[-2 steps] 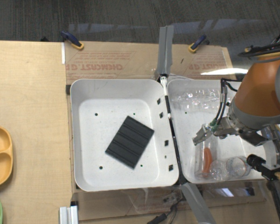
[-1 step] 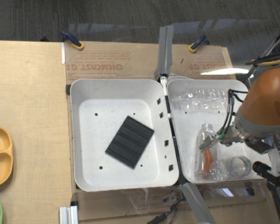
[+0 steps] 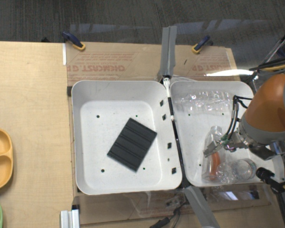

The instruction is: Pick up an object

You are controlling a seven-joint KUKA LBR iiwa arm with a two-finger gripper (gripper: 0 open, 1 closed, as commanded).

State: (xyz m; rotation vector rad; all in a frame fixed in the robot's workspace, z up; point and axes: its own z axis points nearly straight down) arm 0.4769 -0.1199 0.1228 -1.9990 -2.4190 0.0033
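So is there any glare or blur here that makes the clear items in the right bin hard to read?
Camera view: sharp and evenly lit overall. A bright glare streak lies just beyond the right bin; the clear plastic items glint against its white floor, so their outlines are vague. The black ridged block in the left bin reads crisply.

- The left bin [image 3: 85, 127] gives me open floor all around the black ribbed slab [image 3: 132, 144] lying slantwise near its middle.
- The right bin [image 3: 192, 175] is crowded: clear plastic bags [image 3: 206, 101] along the far wall, more crinkled plastic [image 3: 228, 170] at the near side.
- My end effector [image 3: 217, 146] hangs over that clutter.
- The upright divider [image 3: 168, 56] stands between the bins.
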